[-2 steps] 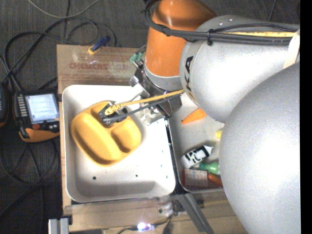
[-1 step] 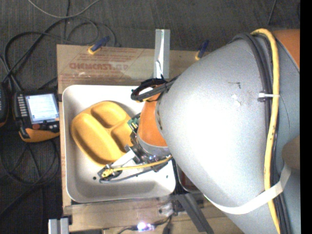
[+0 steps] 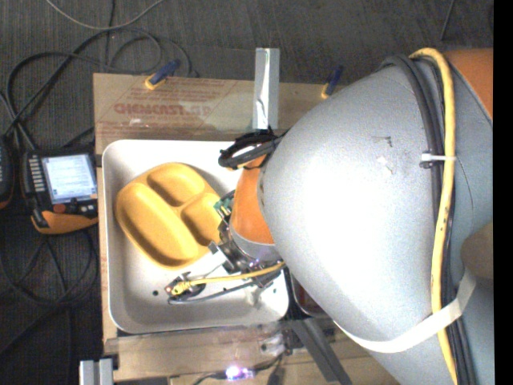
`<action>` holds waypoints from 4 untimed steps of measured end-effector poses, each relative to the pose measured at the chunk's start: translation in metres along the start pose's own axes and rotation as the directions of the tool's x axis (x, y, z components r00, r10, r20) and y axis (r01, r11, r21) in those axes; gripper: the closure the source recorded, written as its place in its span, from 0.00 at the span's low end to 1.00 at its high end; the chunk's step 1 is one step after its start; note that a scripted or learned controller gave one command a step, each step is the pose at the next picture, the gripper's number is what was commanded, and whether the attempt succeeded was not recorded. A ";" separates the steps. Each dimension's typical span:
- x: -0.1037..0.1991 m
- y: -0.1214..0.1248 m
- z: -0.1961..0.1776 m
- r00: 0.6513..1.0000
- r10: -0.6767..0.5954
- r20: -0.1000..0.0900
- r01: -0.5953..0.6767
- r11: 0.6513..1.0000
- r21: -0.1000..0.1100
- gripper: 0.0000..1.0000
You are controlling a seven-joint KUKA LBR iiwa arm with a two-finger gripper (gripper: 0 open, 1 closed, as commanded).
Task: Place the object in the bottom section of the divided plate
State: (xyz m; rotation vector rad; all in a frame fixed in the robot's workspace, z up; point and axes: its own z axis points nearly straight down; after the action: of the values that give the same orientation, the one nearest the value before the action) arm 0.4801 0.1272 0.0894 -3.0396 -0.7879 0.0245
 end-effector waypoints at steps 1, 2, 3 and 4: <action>0.012 0.048 -0.159 0.981 0.196 -0.010 -0.196 0.981 -0.002 0.00; -0.004 0.007 -0.344 0.993 0.116 -0.014 -0.116 0.993 -0.006 0.00; 0.006 -0.013 -0.344 0.994 -0.107 -0.008 0.107 0.994 -0.009 0.00; 0.006 -0.013 -0.353 0.994 -0.108 -0.004 0.107 0.994 -0.012 1.00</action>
State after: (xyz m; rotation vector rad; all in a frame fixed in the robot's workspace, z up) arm 0.4847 0.1421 0.4419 -3.0018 -0.9533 0.0125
